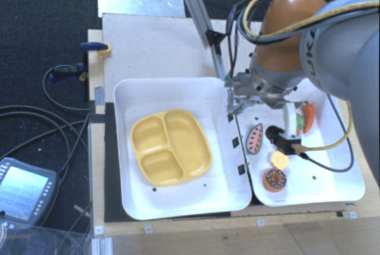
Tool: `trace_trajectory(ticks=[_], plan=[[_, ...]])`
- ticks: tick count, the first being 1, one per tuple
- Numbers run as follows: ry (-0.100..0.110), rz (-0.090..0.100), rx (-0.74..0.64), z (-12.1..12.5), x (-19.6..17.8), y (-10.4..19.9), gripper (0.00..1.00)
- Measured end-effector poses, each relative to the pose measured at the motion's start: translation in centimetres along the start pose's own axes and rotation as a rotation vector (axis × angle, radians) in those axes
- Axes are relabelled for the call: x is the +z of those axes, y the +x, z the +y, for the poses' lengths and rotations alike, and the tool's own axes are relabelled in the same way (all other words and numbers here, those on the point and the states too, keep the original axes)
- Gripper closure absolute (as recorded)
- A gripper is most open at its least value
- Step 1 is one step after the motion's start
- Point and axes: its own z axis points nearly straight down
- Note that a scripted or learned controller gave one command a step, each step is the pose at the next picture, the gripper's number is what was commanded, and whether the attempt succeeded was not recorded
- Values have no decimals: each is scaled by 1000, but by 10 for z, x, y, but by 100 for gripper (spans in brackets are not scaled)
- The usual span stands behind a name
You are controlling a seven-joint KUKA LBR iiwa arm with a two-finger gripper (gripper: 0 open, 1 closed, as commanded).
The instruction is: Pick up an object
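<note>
Watermelon point(254, 138) lay nearest the gripper point(236, 104), whose state I could not tell; centring over it, clear of the bin point(332, 179) rim, would likely serve best.

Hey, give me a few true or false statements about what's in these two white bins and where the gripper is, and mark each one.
1. The yellow divided plate lies in the bin on the view's left. True.
2. The donut sits on that plate. False: it lies in the bin on the view's right, near its front edge.
3. The watermelon slice lies in the view's right bin, close to the wall between the bins. True.
4. The plate has two compartments. False: it has three.
5. The gripper hangs over the plate. False: it is by the wall between the bins, towards their far end.
</note>
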Motion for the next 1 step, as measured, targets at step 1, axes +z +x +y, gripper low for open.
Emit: trace_trajectory(ticks=[1], plan=[[0, 0, -1, -24, 10, 48, 100]])
